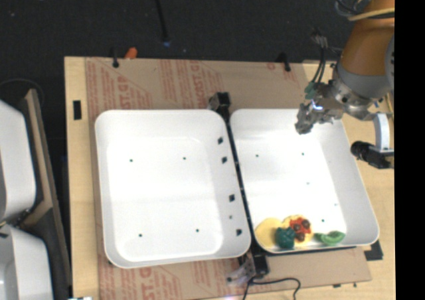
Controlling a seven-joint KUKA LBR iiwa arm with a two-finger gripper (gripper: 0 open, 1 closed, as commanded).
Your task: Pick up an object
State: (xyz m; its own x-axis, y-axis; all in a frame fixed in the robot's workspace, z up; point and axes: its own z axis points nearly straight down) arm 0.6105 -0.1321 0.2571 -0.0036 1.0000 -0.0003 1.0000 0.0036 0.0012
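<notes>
A small heap of toys (295,231), yellow, teal, red and green, lies at the right bin's (345,179) near edge. My gripper (305,124) hangs over that bin's far edge; jaw state I cannot tell.

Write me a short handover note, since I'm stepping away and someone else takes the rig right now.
Gripper: above the far edge of the right bin, nothing seen between its fingers; open or shut can't be told.
Things: a small pile of toys in the right bin's near corner, yellow, teal, red and green pieces bunched together. Left bin beside it.
Done: nothing picked up.
Left: move to the pile, grasp one piece, lift.
</notes>
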